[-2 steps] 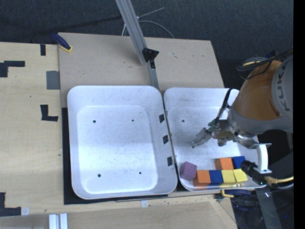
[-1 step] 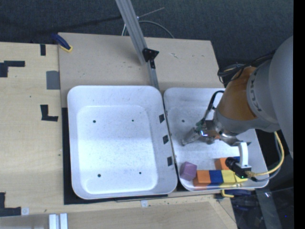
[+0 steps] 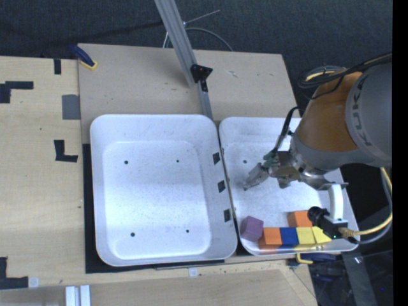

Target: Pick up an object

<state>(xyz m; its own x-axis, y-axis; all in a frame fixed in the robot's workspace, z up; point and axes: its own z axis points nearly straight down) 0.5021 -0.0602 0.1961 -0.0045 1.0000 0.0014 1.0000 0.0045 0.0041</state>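
The candidate objects sit clustered in the lower part of the right bin, toward the lower right of the frame: a purple block lies at the left of the group, then a row running rightward of an orange block, a blue block and a yellow block, touching or nearly touching one another along the bin's near wall, with a second orange block just above the row. We see the gripper above the middle of the right bin's floor, up-frame and slightly left of the purple block and clear of the whole cluster; its fingers point toward the left of the frame and look slightly apart, with nothing between them, though the view is too coarse to be sure of the gap. The left bin shows only its speckled white floor. We judge the step in hand to be the approach, with no grasp made. The next move calls for travel down-frame to one block; the purple one looks the most free-standing, as the row blocks crowd each other and the wall, leaving little finger room.
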